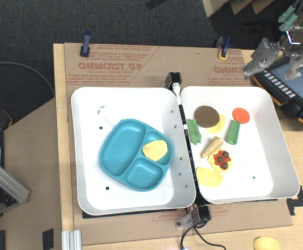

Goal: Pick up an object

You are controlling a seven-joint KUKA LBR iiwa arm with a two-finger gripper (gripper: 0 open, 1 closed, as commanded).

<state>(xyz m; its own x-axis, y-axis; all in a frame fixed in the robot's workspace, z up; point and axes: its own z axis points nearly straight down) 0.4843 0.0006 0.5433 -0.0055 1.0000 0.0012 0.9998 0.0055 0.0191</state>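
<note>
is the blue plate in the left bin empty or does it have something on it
Not empty. The blue plate holds one yellow piece in its right compartment; its other compartments are bare.

Red print reading "CHEMCAST G P" runs along the far edge of the brown board under the bins, repeated partly at the board's far right corner, with smaller lines there too blurred to read.

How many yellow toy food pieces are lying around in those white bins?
3, perhaps more hidden. A pale yellow piece in the blue divided plate, a yellow slice near the right bin's front, and a yellow disc under the brown patty.
</note>
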